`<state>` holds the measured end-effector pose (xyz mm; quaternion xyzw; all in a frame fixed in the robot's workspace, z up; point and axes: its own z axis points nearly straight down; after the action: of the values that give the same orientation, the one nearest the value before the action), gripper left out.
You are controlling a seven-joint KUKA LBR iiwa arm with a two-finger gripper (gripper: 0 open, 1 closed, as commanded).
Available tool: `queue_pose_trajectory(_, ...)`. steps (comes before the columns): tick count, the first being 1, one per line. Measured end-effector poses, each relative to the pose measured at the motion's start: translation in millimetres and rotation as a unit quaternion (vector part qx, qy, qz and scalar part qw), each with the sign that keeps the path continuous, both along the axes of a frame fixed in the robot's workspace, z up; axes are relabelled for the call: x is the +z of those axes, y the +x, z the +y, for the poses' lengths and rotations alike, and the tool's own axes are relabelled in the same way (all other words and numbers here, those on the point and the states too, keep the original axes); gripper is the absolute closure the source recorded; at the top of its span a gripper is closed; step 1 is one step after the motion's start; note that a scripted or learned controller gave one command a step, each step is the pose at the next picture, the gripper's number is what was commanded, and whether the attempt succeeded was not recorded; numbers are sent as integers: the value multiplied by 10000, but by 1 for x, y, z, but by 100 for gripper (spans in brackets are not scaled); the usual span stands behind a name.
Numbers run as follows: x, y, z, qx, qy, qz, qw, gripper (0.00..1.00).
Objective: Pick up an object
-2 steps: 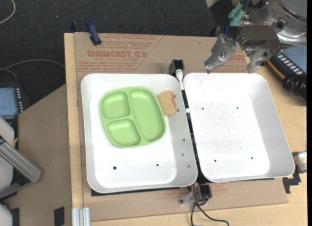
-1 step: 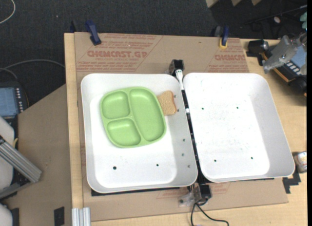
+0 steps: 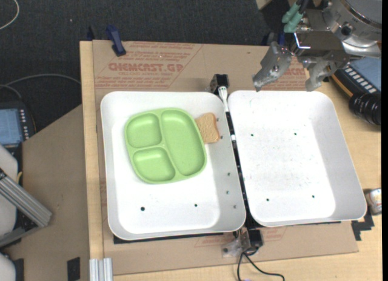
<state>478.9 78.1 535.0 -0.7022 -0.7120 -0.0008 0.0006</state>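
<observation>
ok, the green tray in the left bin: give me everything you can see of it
The green tray is a light green divided plate, matte, plastic by the look, rounded-rectangular with three compartments: two smaller on its left, one larger on its right. It lies flat, right side up, slightly rotated, in the upper part of the left bin. A tan cracker-like piece rests against its upper right rim. The gripper is over the right bin's far edge, well clear.

Two white bins [image 3: 121, 171] side by side on a brown cardboard sheet [image 3: 151, 62]. Blue clamp [image 3: 115, 40] at the sheet's far left corner, black clip [image 3: 219, 82] between bins.
</observation>
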Motion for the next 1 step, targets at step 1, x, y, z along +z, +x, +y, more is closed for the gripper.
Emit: queue_pose_trajectory(1, 11, 1, -7, -62, -7, -23, 10000, 100)
